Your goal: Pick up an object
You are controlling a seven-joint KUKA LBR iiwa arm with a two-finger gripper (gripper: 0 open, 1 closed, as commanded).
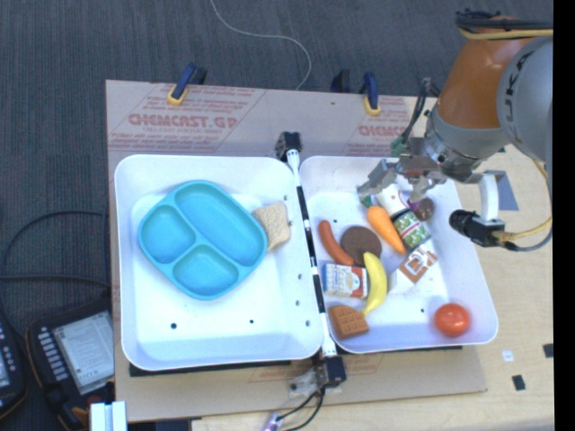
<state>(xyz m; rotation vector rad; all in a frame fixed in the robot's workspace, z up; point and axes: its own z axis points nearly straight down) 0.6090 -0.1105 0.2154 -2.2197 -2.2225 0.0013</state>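
One two-finger gripper (402, 185), finger spread impossible to tell, nothing visibly held. Just below: tapered orange plastic carrot (387, 229). Descend squarely, straddling its narrow width.

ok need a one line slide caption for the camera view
KUKA arm's gripper hovers over the right bin of toy food, above the carrot; blue divided plate sits in the left bin.

The long orange toy carrot (387, 228) lies slanted near the top of the right white bin (481, 281). A small green-labelled can (410, 229) touches its right side, and a round brown cookie (359, 241) sits at its left.
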